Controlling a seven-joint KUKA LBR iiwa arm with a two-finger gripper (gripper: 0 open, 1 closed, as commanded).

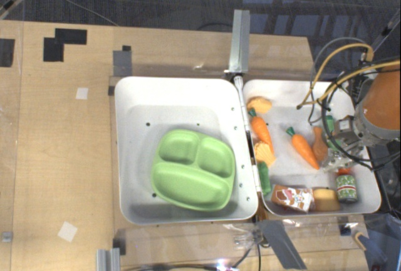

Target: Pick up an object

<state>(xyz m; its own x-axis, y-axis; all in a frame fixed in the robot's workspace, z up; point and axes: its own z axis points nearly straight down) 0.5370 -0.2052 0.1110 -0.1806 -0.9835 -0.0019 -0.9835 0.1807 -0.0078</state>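
Observation:
The right white bin (282,95) holds several toy foods. An orange carrot (304,148) lies near its middle, with a brown sausage-shaped piece (319,143) right beside it. A second carrot (260,130) lies along the left wall, below a yellow-orange piece (259,104) and above a ridged orange piece (265,152) and a green piece (264,177). Along the front wall sit a red-brown packet (292,198), a tan block (324,199) and a small red-capped bottle (346,185). My gripper (337,139) hangs low over the bin's right side, just right of the brown piece and above the bottle.
The left white bin (135,138) carries a green divided plate (193,169). A metal divider post (239,44) stands between the bins at the back. Yellow and black cables (332,69) loop from the arm (382,103) over the right bin's far corner.

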